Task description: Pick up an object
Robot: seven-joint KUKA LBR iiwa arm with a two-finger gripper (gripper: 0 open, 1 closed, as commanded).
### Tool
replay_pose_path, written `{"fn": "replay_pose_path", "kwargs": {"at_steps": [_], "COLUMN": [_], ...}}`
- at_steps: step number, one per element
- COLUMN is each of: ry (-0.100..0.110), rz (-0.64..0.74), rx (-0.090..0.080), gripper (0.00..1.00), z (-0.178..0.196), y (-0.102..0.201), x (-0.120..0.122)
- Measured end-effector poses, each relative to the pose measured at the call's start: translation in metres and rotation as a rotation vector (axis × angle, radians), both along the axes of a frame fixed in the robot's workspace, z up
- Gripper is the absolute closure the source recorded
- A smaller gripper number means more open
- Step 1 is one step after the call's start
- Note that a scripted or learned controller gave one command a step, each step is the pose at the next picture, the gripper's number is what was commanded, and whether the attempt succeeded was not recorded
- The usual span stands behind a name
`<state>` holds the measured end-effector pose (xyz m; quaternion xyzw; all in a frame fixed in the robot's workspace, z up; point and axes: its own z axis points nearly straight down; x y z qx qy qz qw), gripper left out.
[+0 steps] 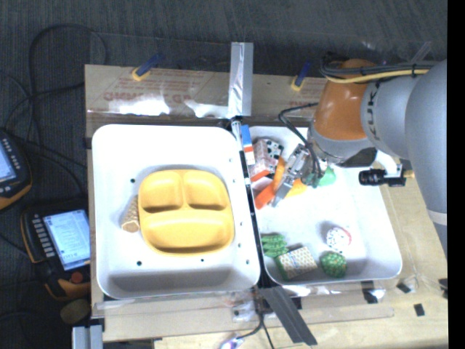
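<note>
My gripper (289, 174) reaches into the upper left part of the right bin (370, 224), down among a cluster of small things. Under and beside it lie an orange carrot-shaped toy (266, 192) and another orange piece (296, 188). A small green item (324, 176) sits just right of the gripper. A white piece with black marks (270, 150) lies behind it. Whether anything is held is hidden by the gripper body.
The left bin (116, 158) holds a yellow divided tray (186, 208) with a tan cone (131, 215) at its left side. Near the right bin's front lie a green leafy toy (273, 244), a patterned block (296, 261), a green ball (333, 263) and a white round item (337, 236).
</note>
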<state>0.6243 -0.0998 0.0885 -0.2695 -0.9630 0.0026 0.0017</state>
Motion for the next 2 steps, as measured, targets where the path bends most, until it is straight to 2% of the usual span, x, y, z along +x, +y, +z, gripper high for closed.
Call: {"fn": "replay_pose_path", "kwargs": {"at_steps": [1,2], "ry": [-0.003,-0.007], "rz": [0.0,-0.13], "rx": [-0.003,0.003], "gripper": [1.0,1.0], "z": [0.011,0.143], "y": [0.0,0.065], "x": [0.001,-0.02]}}
